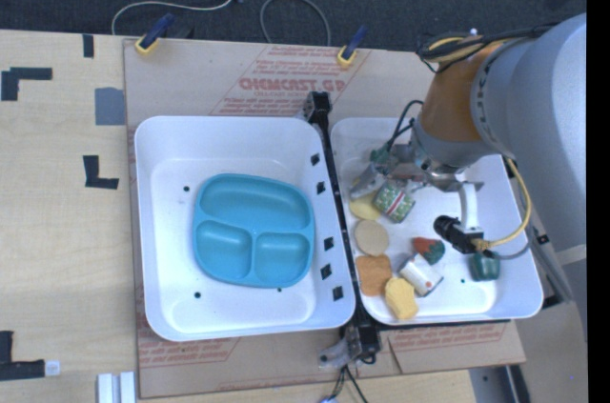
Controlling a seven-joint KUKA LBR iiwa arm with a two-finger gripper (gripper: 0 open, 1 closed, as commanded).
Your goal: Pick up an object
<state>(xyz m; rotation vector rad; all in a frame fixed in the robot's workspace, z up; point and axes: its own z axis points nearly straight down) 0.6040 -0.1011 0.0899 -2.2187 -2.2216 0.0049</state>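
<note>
Mostly rounded foam-like food shapes — glossy white bin.

A blue 3-compartment tray lies in the left white bin — 2 clamps grip the worktop's cardboard sheet.

There are two white bins, a left bin and a right bin. The left one holds one blue plate with three compartments. The right one holds perhaps nine small pieces of toy food, though the arm hides part of the heap. Two clamps grip the board's far edge.
</note>
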